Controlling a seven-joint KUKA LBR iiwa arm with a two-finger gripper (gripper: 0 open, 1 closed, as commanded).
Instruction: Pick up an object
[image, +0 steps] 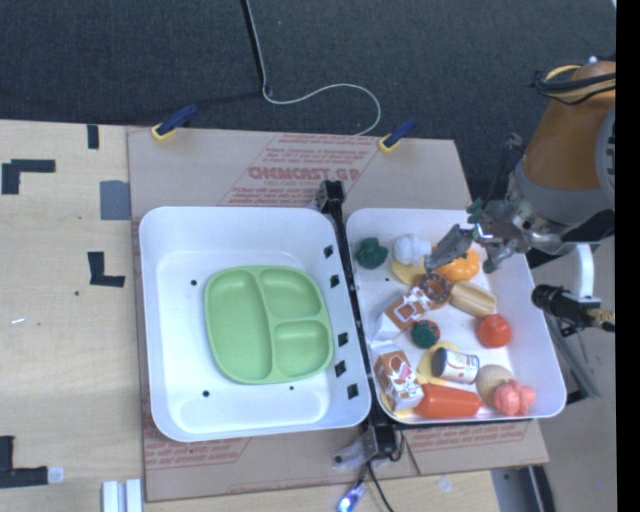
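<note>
Gripper (447, 250) hangs low over the right bin (535, 330), fingers too blurred to tell open from closed. Just beside its tip lies an orange toy (462, 267), a hot dog bun (473, 297) just below that, a green toy (372, 253) off to its left.

Jumbled in the right bin (545, 345): toy foods. Along the far side, a dark green piece (372, 253), a small white piece (407, 247), an orange fruit (461, 267) right beside the end effector (452, 246). Mid-bin, a tan bread roll (473, 298), a red tomato (494, 331), a printed snack packet (408, 308), a strawberry (426, 333). Near the front wall, a carrot (448, 402) lying flat, a small can (459, 366) on its side, a pink piece (513, 398), another printed packet (397, 377).
</note>
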